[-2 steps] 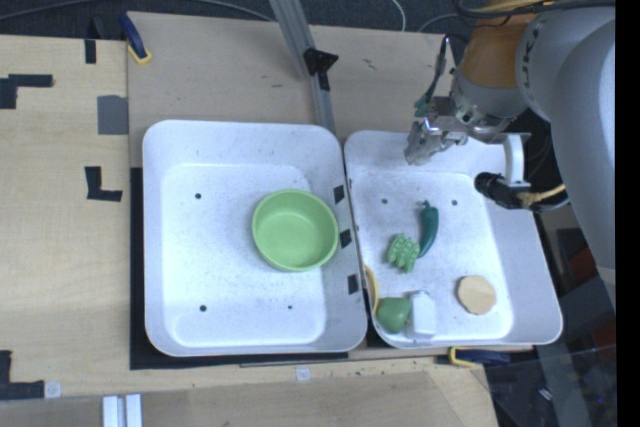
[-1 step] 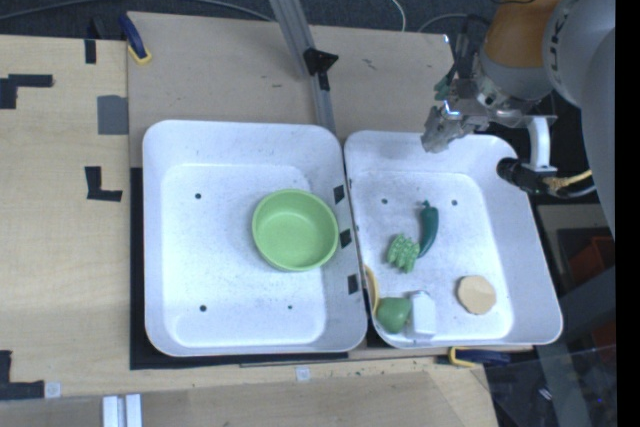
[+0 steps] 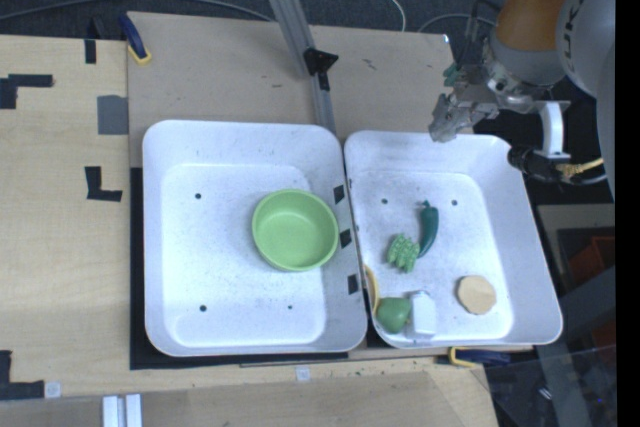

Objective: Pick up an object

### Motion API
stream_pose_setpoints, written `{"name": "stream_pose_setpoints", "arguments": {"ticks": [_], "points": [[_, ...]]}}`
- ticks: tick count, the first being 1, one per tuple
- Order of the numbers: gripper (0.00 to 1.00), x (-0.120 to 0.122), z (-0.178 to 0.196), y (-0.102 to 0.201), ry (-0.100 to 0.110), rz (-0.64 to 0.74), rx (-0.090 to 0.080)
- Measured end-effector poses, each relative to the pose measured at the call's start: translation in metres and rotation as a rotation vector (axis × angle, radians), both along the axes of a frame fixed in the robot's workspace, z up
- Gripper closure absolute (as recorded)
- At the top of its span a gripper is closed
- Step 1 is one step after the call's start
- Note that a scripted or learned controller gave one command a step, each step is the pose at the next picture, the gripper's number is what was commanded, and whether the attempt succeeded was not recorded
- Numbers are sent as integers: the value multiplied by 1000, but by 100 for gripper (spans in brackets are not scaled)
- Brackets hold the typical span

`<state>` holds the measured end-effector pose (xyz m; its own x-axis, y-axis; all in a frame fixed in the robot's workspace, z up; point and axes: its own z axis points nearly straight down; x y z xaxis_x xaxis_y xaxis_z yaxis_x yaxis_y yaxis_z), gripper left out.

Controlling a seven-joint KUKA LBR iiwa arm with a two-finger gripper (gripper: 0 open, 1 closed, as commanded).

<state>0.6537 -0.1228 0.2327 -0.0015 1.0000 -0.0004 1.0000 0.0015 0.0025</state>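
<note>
We are seeing the green pepper (image 3: 428, 227) lying lengthwise, stem pointing toward the far rim; our gripper (image 3: 447, 125) is hovering, its state unclear.

Pale wooden bench (image 3: 60, 215), two white bins side by side — left bin (image 3: 170, 315), right bin (image 3: 520, 215)

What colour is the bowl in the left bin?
Light green, seen plainly in the camera view: the bowl sits in the left bin.

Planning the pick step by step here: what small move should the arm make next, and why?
Probably bring the hand forward and down toward the dark green pepper. The hand sits above the right bin's far rim, holding nothing, and the pepper is the nearest object to it.
</note>
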Motion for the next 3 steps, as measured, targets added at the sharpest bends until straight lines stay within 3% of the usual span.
{"name": "stream_pose_setpoints", "arguments": {"ticks": [2, 3], "points": [[100, -27, 2, 95, 6, 4, 2], [100, -37, 6, 156, 5, 6, 3]]}}
